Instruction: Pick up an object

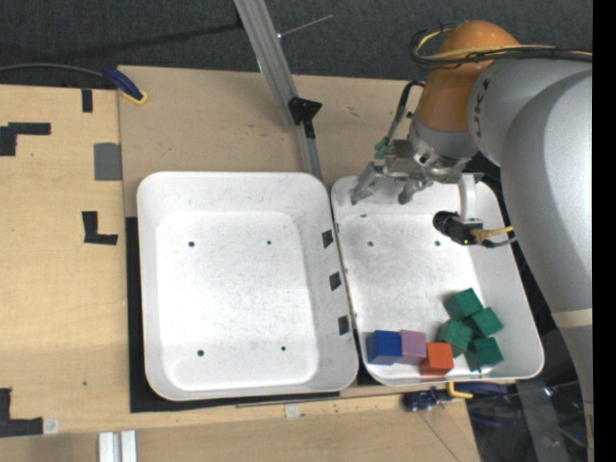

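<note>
Over the right bin's (351,258) far edge: gripper (385,189), fingers spread, nothing between them. Wrist partly hidden behind bulky grey arm (539,152), cut off at right. Well apart, along near edge: blue block (385,346), pale purple block (413,345), orange block (439,356), green blocks (472,327) clustered, hard to count.

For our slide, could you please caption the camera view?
Pincer above the right bin's far edge; coloured blocks clustered in its near corner.
</note>
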`<state>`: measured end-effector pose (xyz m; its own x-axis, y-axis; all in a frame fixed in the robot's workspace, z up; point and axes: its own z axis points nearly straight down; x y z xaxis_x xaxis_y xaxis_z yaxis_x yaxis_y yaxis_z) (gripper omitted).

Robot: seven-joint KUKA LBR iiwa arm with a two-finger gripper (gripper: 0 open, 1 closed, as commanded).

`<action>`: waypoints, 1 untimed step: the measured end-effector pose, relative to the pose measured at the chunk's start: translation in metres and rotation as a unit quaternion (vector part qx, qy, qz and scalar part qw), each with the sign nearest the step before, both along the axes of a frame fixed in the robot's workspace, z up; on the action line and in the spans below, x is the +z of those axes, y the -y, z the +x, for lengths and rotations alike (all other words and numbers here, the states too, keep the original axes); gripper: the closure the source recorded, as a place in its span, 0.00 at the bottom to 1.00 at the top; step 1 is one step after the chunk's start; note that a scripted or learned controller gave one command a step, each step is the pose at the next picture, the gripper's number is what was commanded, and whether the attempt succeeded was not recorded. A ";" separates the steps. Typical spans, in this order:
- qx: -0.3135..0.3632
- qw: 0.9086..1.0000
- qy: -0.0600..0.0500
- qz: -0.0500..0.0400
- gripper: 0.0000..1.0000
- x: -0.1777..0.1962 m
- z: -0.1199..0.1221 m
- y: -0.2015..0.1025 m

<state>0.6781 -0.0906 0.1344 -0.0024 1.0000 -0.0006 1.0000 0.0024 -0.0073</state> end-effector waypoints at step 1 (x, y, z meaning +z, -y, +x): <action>0.001 1.000 0.003 0.000 1.00 0.015 0.002 -0.001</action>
<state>0.6798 -0.0900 0.1489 -0.0038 1.0000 -0.0008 1.0000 0.0038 -0.0012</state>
